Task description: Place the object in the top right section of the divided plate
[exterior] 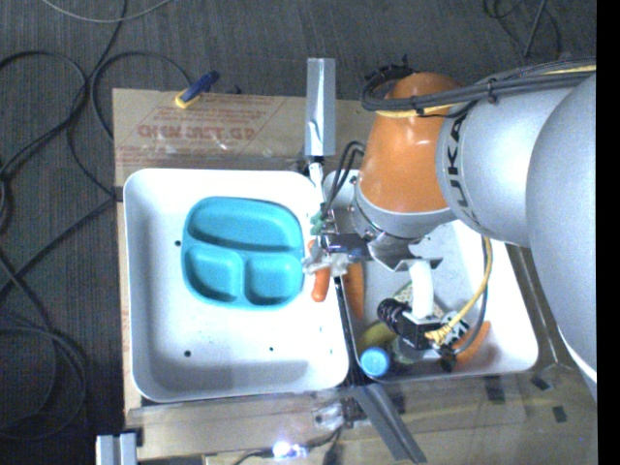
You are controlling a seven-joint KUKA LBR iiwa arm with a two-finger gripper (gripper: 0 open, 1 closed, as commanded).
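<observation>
A blue divided plate (242, 252) lies in the left white bin (160, 337), with one wide section at the far side and two small sections at the near side. My gripper (327, 252) hangs over the wall between the two bins, just right of the plate. It is shut on a small orange carrot-like object (318, 287). The object's green top (317, 223) pokes out above the fingers and its orange tip hangs below them. The object is beside the plate's right rim, not over any section.
The right bin (513, 356) holds a long orange piece (356, 284), a blue-capped item (373, 361), a yellowish item (374, 335) and another orange piece (475, 342). The bulky arm (484, 163) covers most of that bin. A blue and yellow tool (196, 88) lies on the cardboard behind.
</observation>
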